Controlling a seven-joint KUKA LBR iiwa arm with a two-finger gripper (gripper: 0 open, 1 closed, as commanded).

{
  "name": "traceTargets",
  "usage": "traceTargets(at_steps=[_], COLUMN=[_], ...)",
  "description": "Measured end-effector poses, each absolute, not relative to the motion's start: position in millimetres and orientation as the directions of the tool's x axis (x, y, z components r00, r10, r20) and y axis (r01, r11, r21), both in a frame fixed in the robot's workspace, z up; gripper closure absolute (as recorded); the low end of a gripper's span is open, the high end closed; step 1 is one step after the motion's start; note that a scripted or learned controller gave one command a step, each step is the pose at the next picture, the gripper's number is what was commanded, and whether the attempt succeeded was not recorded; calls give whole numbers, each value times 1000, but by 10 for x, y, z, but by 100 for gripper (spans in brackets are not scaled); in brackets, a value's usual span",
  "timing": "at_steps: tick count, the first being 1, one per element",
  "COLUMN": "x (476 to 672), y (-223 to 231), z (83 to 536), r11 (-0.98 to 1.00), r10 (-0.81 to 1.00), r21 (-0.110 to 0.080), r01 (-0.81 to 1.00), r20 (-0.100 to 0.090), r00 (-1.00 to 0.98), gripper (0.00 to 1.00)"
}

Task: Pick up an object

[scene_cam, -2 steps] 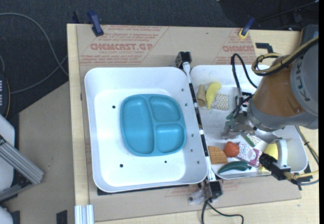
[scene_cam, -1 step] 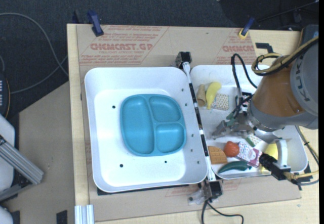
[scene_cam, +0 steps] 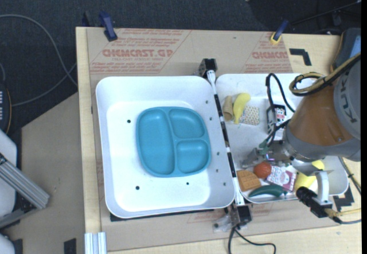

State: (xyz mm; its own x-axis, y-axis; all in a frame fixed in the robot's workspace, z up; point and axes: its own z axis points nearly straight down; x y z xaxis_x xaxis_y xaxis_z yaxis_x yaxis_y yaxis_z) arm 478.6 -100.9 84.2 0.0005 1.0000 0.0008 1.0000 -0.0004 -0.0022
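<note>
The right bin (scene_cam: 252,83) holds several small objects: a yellow banana-like piece (scene_cam: 241,102), a pale mesh sponge (scene_cam: 250,114), a tan roll (scene_cam: 229,108), a red ball (scene_cam: 262,170), a tan cracker (scene_cam: 248,180), a pink packet (scene_cam: 281,177), a yellow piece (scene_cam: 305,180) and a green-rimmed item (scene_cam: 266,192). The arm (scene_cam: 321,124) leans over the bin from the right. My gripper (scene_cam: 265,158) hangs low over the front of the bin, just above the red ball. The wrist hides its tips.
The left bin (scene_cam: 114,132) carries a blue three-compartment plate (scene_cam: 173,140). A black divider clip (scene_cam: 208,66) sits between the bins at the back. Cables (scene_cam: 275,95) loop over the right bin. Blue clamps (scene_cam: 106,26) hold the cardboard backing.
</note>
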Motion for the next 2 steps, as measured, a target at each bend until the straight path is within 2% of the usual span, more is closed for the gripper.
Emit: traceTargets(at_steps=[1,2], x=[4795,5408], y=[-1003,-373], z=[942,1862], r11=[-1,4], r10=[1000,1000], r21=[1,5], r01=[1000,1000], r20=[1,2], r00=[1,-4], gripper=[100,100])
